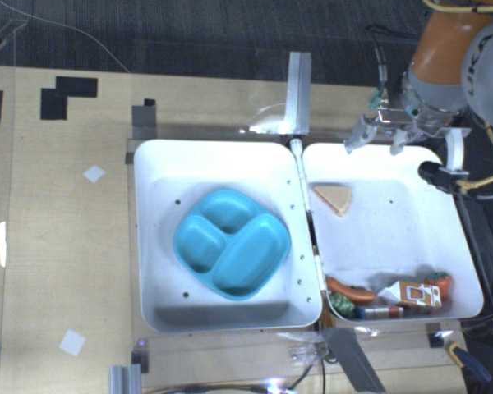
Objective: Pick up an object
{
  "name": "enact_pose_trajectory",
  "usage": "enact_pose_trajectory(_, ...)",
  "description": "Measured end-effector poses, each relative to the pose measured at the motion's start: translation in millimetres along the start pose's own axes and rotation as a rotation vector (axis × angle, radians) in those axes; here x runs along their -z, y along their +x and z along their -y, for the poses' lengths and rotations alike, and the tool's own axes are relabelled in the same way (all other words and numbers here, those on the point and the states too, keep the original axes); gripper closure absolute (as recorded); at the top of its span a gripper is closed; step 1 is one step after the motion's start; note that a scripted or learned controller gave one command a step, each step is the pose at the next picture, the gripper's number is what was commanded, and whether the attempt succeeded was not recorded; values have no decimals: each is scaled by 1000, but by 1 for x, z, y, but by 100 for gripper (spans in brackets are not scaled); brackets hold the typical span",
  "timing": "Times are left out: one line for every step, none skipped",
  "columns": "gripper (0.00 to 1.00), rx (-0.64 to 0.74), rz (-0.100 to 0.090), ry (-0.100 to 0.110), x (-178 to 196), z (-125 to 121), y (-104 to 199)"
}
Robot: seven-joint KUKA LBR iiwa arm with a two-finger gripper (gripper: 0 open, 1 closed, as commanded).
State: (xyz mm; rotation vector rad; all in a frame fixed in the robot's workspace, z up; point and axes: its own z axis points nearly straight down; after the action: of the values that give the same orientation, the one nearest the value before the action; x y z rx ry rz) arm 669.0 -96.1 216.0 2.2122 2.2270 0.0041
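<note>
My gripper (380, 139) hangs over the far rim of the right bin (468, 245), open, with nothing between its fingers. A tan wedge-shaped piece (334, 197) lies in that bin's far left corner, a short way below and left of the gripper. Along the bin's near wall sits a cluster: an orange sausage-like piece (350, 290), a green item (340, 305) under it, a small bottle with a brown label (413, 294) lying on its side, and a red-orange piece (443, 285).
The left bin (152, 220) holds a blue divided plate (232, 242). A metal post (298, 101) stands behind the seam between the bins. The grey arm with its orange band (448, 43) and cables fills the top right.
</note>
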Motion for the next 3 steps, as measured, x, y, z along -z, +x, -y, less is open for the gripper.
enact_pose_trajectory(0, -17, 0, 1, -81, 74, 7)
enact_pose_trajectory(0, -64, 0, -3, -68, 57, -7)
enact_pose_trajectory(0, -67, 0, -2, -3, 96, 6)
